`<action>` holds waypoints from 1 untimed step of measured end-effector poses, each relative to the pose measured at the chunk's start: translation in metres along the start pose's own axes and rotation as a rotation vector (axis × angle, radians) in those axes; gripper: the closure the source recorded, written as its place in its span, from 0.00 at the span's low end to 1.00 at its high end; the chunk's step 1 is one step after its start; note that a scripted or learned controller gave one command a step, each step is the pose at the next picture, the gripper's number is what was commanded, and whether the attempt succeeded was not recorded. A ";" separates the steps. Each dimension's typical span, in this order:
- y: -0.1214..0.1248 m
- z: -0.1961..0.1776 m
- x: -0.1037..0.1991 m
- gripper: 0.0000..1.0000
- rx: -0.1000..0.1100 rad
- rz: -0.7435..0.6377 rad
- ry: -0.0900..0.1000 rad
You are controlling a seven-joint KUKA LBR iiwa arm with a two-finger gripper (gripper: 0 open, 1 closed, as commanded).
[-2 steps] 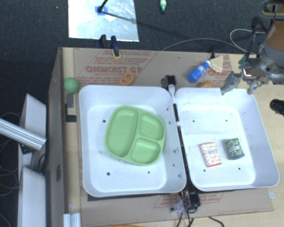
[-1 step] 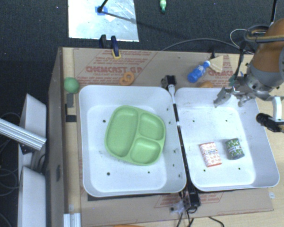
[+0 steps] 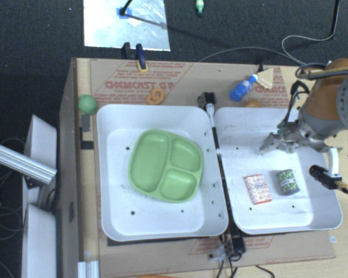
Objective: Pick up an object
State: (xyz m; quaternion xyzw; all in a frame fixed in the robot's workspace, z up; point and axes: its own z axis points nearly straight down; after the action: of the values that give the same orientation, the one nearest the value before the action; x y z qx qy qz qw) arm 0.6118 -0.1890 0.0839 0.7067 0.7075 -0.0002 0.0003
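Observation:
In the right bin (image 3: pixel 312 216) lie a small red and white packet (image 3: pixel 257 188) and a short green and dark can (image 3: pixel 287 181), side by side near the middle. My gripper (image 3: pixel 279 143) hangs over the back half of that bin, above and behind both objects, touching neither. Its fingers (image 3: pixel 267 146) are spread open with nothing between them. A green divided plate (image 3: pixel 165 165) rests in the left bin (image 3: pixel 118 213).
Behind the bins, on the cardboard, lie a blue bottle (image 3: pixel 243 88), an orange ring (image 3: pixel 156 95) and a green ball (image 3: pixel 87 103). A black divider (image 3: pixel 219 161) runs between the two bins. The arm (image 3: pixel 330 100) comes in from the right.

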 end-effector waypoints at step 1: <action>0.058 -0.002 -0.017 0.00 0.000 -0.002 0.002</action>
State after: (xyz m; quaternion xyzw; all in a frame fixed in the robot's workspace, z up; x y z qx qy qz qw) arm 0.6694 -0.2056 0.0861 0.7059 0.7083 0.0005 -0.0004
